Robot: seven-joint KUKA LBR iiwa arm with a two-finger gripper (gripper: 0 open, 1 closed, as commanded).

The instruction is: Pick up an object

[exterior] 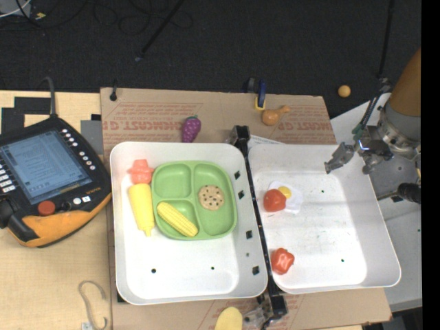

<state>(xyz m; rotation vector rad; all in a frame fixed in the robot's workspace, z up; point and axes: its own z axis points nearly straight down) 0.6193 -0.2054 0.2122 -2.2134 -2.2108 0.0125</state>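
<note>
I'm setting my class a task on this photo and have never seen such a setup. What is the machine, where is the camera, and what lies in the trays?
One camera looks down at a slant on a bench with two shallow white bins. The grey robot arm reaches in from the right; its gripper hovers over the right bin, holding nothing. That bin contains a tomato beside a fried egg toy, and a red pepper. The left bin has a green plate bearing a corn cob and a cookie.
</note>
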